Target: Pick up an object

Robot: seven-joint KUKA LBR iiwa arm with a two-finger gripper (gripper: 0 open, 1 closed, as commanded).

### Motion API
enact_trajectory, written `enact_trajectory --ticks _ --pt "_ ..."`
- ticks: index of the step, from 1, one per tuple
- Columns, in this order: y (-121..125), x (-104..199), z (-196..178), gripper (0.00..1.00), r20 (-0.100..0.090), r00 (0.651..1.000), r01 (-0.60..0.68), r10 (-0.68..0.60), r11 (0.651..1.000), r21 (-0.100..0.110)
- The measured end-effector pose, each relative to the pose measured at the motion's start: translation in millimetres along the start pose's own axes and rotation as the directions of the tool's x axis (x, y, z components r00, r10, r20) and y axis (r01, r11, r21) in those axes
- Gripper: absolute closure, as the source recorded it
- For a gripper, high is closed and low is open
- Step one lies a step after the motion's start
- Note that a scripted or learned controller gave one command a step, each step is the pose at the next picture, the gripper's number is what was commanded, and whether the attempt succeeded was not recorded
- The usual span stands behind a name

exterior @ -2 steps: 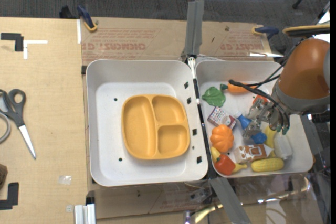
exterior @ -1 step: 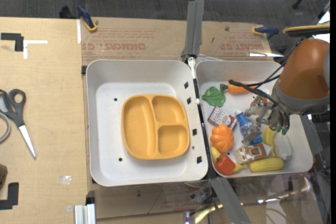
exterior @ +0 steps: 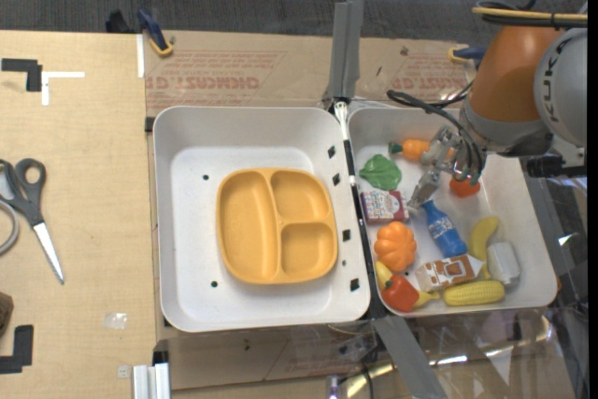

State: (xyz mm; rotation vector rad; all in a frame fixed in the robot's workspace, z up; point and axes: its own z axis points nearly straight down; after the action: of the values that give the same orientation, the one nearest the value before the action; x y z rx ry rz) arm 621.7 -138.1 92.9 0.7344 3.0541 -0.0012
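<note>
Grey gripper (exterior: 432, 182) above blue bottle (exterior: 444, 231) in right bin (exterior: 533, 229), fingers apparently spread, empty.

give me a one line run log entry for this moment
arm: over right bin | gripper: open, holds nothing, above blue bottle | left bin: yellow tray | status: no pick yet

Grey arm (exterior: 570, 79) with a broad orange band, black cables, and small metallic jaws at the tip
</note>
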Motion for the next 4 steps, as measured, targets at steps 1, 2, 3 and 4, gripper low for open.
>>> enact_trajectory --ticks 1,2,3,4 --pt "-41.5 33.9 3.8 0.0 -0.003 1.0 -0.022 0.022 1.0 0.001" --pt "-40.6 33.7 -2.3 1.0 -0.005 1.0 -0.019 0.019 1.0 0.001" --pt "-56.6 124.8 -1.9 1.0 0.023 0.998 -0.054 0.054 0.999 -0.005" --pt "-106.1 93.5 -83.3 1.0 -0.001 0.885 0.466 -0.466 0.885 -0.003"
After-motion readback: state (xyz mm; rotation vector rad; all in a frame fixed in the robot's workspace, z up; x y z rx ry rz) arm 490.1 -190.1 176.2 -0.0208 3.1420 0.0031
